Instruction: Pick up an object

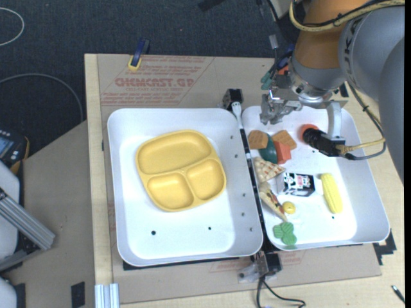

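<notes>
While the gripper [275, 111] hangs over the far end of the right-hand bin [366, 201], whether its fingers stand open or closed cannot be told from this angle; nothing is visibly between them.

Findings, working outward:

- Nearest item: a brown round piece [257, 138], just below and slightly left of the gripper in the camera view, touching a dark green-and-red piece [270, 151] and an orange-brown block [283, 140].
- To the gripper's right: a red item [309, 132], partly covered by a black fitting on the arm.
- Further toward the near edge: a tan wedge [265, 169], a black-and-white carton [298, 183], a yellow corn cob [331, 192] with its long axis running near-to-far, and a green piece [285, 233] well apart.
- Left-hand bin [125, 191]: a yellow divided tray [181, 169], well to the gripper's left.

Assessment: no object is yet picked. The brown cluster is judged the likeliest target, lying a short way toward the near side; crowding there risks a poor grasp.
</notes>
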{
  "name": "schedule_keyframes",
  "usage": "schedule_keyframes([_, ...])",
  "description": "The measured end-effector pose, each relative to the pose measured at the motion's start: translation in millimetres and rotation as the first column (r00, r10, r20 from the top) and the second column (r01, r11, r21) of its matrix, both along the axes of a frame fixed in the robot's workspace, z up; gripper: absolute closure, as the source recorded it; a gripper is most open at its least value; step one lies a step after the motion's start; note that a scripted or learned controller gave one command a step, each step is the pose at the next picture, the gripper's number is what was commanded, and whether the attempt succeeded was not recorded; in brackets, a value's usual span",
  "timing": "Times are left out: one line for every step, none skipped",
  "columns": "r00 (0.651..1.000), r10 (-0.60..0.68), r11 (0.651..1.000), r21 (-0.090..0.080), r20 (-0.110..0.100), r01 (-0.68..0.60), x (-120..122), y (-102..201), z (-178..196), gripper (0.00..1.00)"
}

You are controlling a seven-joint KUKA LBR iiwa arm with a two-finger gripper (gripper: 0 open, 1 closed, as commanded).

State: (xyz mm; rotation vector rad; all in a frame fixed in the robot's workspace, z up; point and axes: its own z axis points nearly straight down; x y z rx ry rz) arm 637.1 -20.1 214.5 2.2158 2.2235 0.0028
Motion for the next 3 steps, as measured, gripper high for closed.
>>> schedule_keyframes([1.000, -0.002, 1.000, 0.000, 0.000, 0.002, 1.6, 6.2, 3.4, 1.00])
schedule_keyframes([1.000, -0.004, 1.000, -0.001, 0.000, 0.004, 2.9, 1.7, 1.5, 1.00])
schedule_keyframes([1.000, -0.002, 1.000, 0.000, 0.002, 0.002, 0.4, 7.1, 18.2, 1.00])
